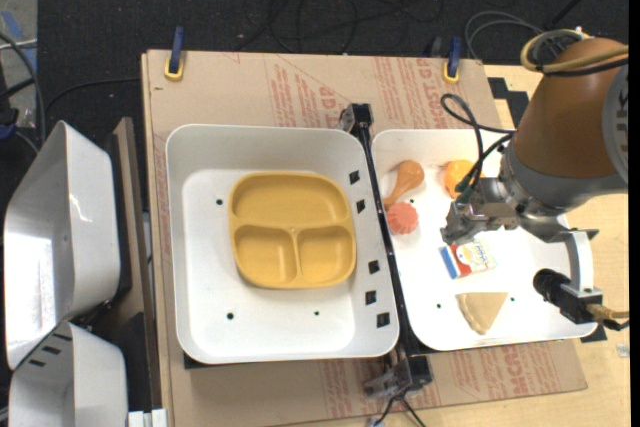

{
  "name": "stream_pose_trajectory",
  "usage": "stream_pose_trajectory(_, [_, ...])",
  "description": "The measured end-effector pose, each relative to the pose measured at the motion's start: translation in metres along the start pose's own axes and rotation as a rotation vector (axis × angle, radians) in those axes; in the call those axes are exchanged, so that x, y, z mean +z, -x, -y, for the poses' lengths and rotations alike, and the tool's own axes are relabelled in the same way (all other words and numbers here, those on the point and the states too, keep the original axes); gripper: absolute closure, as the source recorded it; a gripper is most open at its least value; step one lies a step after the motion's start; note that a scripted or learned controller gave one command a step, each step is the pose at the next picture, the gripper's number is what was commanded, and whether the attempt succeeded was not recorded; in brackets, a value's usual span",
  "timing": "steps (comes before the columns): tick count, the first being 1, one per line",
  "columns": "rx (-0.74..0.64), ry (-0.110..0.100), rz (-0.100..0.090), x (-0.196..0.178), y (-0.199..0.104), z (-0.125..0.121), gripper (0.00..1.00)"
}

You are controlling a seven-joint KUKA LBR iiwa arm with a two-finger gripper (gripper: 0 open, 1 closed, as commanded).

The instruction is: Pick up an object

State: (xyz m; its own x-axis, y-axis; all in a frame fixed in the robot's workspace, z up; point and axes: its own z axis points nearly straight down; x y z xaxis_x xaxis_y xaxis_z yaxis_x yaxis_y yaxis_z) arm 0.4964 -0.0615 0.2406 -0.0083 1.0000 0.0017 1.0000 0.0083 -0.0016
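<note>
Right bin (430, 330) | my gripper (466, 233) is hovering just above the carton (468, 260) — whether it's spread or closed, I can't tell | nothing lifted yet — carton is lying on the bin floor | grasp and lift remaining

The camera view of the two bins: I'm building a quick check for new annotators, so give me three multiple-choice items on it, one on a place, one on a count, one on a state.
1. Where does the yellow tray lie?
A. left bin
B. right bin
C. on the cardboard outside the bins

2. How many compartments does the tray have?
A. two
B. three
C. five

3. How does the tool stand relative to the blue, white and red packet?
A. just above it in the right bin
B. over the left bin
C. outside both bins

Answers: 1 A, the tray sits in the left bin. 2 B, one wide section and two smaller ones. 3 A, the tool hangs at the packet's upper edge.
</note>
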Motion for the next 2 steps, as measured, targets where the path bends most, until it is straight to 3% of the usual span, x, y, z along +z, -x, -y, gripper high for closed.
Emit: stream_pose_trajectory(2, [0.001,0.001,0.001,0.018,-0.112,-0.027,1.00])
